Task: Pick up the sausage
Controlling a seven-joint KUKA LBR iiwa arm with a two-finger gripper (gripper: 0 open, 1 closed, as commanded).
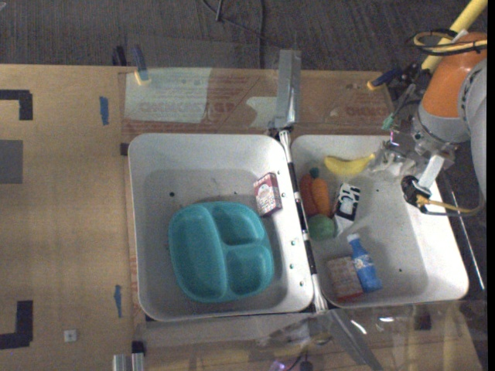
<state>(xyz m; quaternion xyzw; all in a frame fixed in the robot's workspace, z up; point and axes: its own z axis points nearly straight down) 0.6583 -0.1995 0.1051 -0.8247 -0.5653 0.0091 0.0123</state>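
Observation:
The sausage (307, 191) is a short dark red piece lying against the left wall of the right bin (433, 246), side by side with an orange carrot (319, 196). The gripper (389, 155) hangs over the far right part of the same bin, close to the right end of a yellow banana (348, 163). It is well to the right of the sausage and apart from it. The arm's orange band (456, 76) shows above the wrist at the upper right.
The right bin also holds a green round fruit (322, 226), a black-and-white carton (346, 202), a blue bottle (363, 263) and a reddish box (343, 277). In the left bin (155, 168) lie a teal divided plate (222, 249) and a small red box (267, 194).

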